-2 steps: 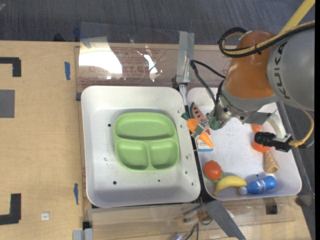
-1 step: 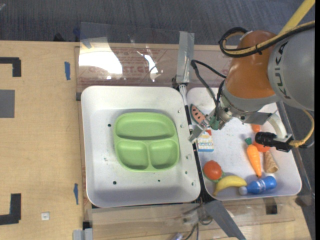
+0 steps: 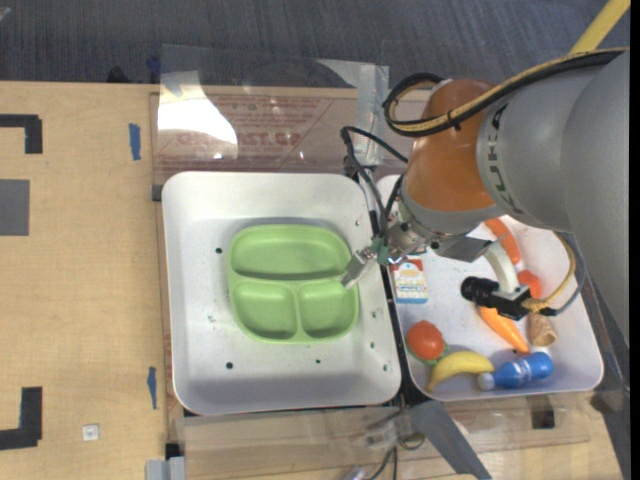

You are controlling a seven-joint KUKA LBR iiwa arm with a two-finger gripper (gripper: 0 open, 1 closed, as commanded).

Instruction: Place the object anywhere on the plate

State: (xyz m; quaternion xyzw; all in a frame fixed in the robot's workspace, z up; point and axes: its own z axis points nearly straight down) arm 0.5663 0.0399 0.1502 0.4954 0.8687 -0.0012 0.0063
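A light green plate with three compartments lies flat in the middle of the left white bin.

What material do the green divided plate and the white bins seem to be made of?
The green plate looks like moulded plastic with a matte finish: uniform colour, soft rounded compartment ridges, no sharp glare. The left white bin and the right white bin also look like plastic, smoother and slightly glossy, with rounded corners; painted metal is possible.

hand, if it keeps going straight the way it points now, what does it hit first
Probably the green divided plate: the hand points left and down over its right rim, near the small right compartment. Height above the plate is unclear.
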